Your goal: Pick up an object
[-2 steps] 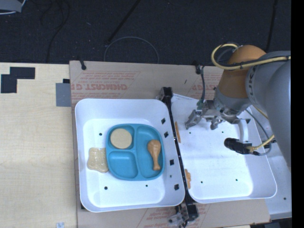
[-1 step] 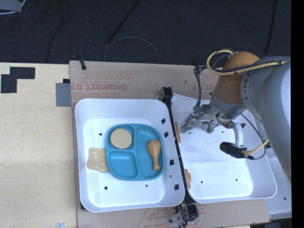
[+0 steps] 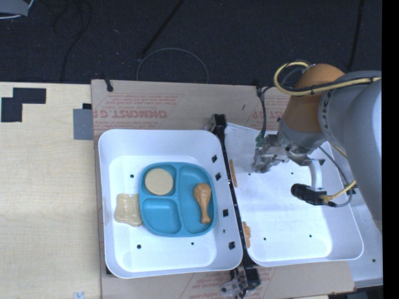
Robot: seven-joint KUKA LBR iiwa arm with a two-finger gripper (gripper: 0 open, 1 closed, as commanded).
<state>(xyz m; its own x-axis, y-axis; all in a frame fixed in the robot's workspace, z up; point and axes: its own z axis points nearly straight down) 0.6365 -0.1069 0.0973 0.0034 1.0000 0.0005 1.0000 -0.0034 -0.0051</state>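
Well, the arm point(image 3: 349, 111) has its grey bulk over the right bin point(image 3: 299, 242), orange band showing above the wrist, and the gripper point(image 3: 265, 161) hangs low over that bin's upper left part, close to the divider between the two bins. From where I stand the gripper is a small tangle of metal, and I cannot tell how it is set or whether anything sits in it. A black part point(image 3: 308, 194) with a yellowish cable juts out just below the wrist, over the middle of the right bin.

The things to pick are all on the other side. In the left bin point(image 3: 118, 254) lies a blue tray point(image 3: 165, 220) with three compartments. A round tan disc point(image 3: 158, 181), like a biscuit or a pancake, sits in the upper left compartment. A toy chicken drumstick point(image 3: 203, 201) lies in the right compartment, thick end up and the thin bone end pointing down. The lower left compartment shows only blue. Just beside the tray's left edge, touching it or nearly so, a pale slice of toast point(image 3: 128, 208) rests on the bin floor.

Two small orange bits point(image 3: 246, 234) show along the left wall of the right bin, one high and one low. Both bins sit on a sheet of cardboard point(image 3: 156, 104) on the wooden bench point(image 3: 43, 185).
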